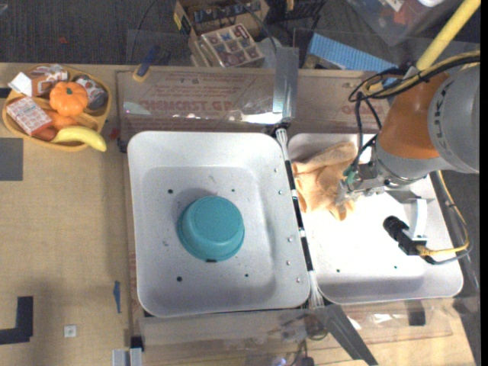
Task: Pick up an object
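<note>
in the far left corner of the right bin (450, 280) lies a crumpled tan cloth (316, 175), bunched against the wall that this bin shares with its neighbour. it has no clear front or back. its longer run slants from the far wall, where one fold reaches toward the bin's middle, down toward the near side, where it ends in a narrow tip. its left edge touches the shared wall.

the arm (450, 120) comes in over the right bin's far right corner, its grey body bent downward and the orange band (408, 132) sitting just above the wrist. the gripper (345, 198) points down at the right-hand margin of the cloth, close to that near tip. i cannot tell whether it is open or closed, nor whether any cloth is caught in it.

in the left bin (145, 158) a teal bowl (212, 227) sits upside down, a little nearer the near edge than the far one. at the far left corner of the bench, a yellow basket (15, 120) holds a small orange pumpkin (69, 97) and a banana (80, 136).
</note>
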Motion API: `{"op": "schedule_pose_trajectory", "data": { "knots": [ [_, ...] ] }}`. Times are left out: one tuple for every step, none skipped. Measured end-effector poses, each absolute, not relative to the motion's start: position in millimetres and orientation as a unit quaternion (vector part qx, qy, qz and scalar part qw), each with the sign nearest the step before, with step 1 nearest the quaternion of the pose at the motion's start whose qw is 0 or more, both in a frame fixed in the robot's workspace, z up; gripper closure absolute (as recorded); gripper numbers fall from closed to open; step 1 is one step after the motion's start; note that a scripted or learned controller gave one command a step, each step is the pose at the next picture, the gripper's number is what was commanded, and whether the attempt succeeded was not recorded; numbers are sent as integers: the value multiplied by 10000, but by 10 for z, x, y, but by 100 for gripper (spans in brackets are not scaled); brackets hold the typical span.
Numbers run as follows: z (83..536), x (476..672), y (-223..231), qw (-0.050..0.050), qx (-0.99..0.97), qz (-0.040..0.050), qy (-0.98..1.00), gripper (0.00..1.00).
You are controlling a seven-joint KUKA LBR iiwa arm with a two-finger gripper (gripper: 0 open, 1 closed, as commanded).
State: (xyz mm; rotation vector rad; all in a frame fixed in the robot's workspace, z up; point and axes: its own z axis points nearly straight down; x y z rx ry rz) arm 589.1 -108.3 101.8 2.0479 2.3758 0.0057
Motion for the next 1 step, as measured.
{"op": "schedule_pose_trajectory", "data": {
  "knots": [
    [1817, 6504, -387, -4, 5459, -12, 8378, 100]
  ]
}}
